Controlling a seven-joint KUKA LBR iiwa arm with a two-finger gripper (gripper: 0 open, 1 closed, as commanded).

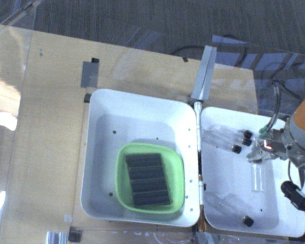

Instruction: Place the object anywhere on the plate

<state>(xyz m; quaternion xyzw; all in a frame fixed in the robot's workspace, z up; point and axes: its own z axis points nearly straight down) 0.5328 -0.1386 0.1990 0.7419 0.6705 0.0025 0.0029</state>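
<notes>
over the right bin, block already on the plate

on the green plate (175, 178) in the left bin (98, 139) lies the dark ribbed block (146, 179), flat and fully inside the rim. my gripper (260, 152) hangs over the right bin (274, 211); i cannot tell its state. i judge the block stiff, light, grippy along its ridges, best taken across the short sides.

1. Bench (39, 149): light wood surface.
2. Left bin (98, 156): white, shallow, resting on the bench.
3. Right bin (222, 119): white, shallow, just beside the left bin, rims adjacent.
</notes>
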